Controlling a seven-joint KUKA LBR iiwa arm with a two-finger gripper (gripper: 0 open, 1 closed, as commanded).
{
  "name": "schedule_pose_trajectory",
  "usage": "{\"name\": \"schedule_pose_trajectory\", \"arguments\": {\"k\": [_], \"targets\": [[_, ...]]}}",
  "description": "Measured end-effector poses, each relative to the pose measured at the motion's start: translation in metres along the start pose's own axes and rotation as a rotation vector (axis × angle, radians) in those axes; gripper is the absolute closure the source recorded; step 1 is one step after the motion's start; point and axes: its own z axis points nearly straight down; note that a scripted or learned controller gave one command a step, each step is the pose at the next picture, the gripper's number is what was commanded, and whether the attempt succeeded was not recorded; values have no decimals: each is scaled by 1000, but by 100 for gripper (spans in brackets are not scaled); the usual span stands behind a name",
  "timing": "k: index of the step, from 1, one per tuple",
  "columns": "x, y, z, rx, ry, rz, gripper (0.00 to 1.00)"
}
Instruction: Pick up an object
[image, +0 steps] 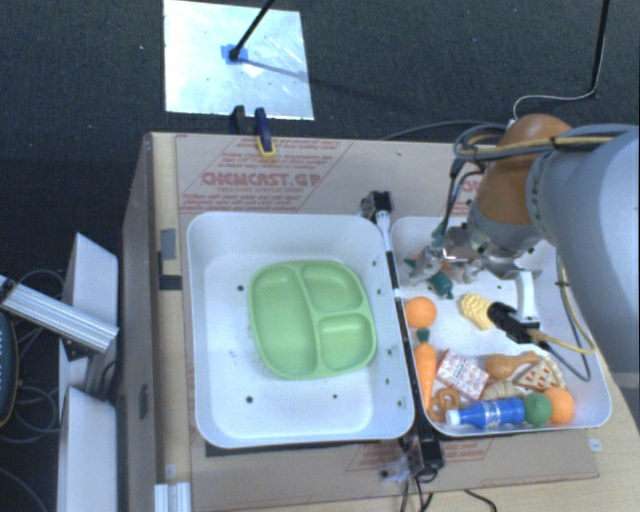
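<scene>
My gripper (438, 262) is low over the far left part of the right bin (590, 385), below the orange wrist band (505, 190). Just in front of it lie an orange ball (421, 311) and a yellow corn cob (477, 308). Further forward in the bin are a carrot (426, 370), a red-and-white cracker pack (461, 375), a drumstick (510, 365), a pizza slice (541, 378), a blue bottle (490, 412), a green ball (539, 408) and an orange fruit (561, 404). I see nothing held in the gripper.
The left bin (225, 400) holds a green divided plate (312, 318). A raised rim (395, 300) separates the two bins. The grey arm (590, 220) covers the right bin's far right corner. A black-and-white part with a cable (515, 320) hangs over the bin.
</scene>
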Motion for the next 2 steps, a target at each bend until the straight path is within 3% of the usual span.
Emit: {"name": "schedule_pose_trajectory", "arguments": {"k": [1,2], "targets": [[-1,0,-11,-1,-2,-2,100],[34,-28,-133,-2,-1,-1,100]]}}
